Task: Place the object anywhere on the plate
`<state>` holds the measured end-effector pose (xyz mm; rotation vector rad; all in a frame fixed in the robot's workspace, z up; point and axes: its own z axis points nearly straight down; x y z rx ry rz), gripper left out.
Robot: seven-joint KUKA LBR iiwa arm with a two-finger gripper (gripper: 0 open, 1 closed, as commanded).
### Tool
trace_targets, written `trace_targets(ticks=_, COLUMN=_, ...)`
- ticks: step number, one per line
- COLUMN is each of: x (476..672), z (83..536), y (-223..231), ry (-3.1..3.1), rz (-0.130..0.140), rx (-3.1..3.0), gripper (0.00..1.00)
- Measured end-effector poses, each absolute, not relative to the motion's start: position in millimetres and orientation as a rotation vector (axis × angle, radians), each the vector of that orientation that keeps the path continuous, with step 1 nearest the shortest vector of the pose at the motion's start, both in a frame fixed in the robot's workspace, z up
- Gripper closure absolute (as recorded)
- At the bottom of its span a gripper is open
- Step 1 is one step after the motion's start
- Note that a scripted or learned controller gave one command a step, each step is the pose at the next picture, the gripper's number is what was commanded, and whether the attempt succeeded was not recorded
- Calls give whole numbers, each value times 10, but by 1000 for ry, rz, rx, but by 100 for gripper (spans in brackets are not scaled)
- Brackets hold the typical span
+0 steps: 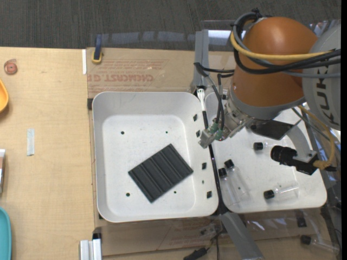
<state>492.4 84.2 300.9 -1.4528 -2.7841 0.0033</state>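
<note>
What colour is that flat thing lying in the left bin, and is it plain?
Dark grey to black, with parallel ridges running along it: the ribbed plate, seen in the overhead camera view.

— What sort of place is shown?

— A robotics lab or test bench is indicated. Two shallow white bins (pixel 103 161) are set side by side on flattened brown cardboard (pixel 142 72), beside a pale wooden tabletop (pixel 43 145).

— What else supports that?

— A grey industrial arm with an orange band (pixel 271 58) is mounted over the right bin, and loose cables (pixel 255 47) are looped around it. Grey carpet (pixel 108 10) is seen beyond the bench.
</note>
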Motion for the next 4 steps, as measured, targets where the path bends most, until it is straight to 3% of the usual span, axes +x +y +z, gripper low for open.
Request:
trace_targets(ticks=1, x=5183, z=2139, y=1321, ry=-3007, rz=2, rx=-904, gripper=100)
trace_targets(ticks=2, x=4789, z=2358, y=1452, ry=-3010, rz=2, rx=-896, gripper=100)
trace_targets(ticks=3, x=5068, z=2829, y=1099, ry=-3046, rz=1, rx=-773, gripper=100)
trace_targets(ticks=4, x=5094, z=3020, y=1180, ry=-3097, rz=1, rx=-535, gripper=100)
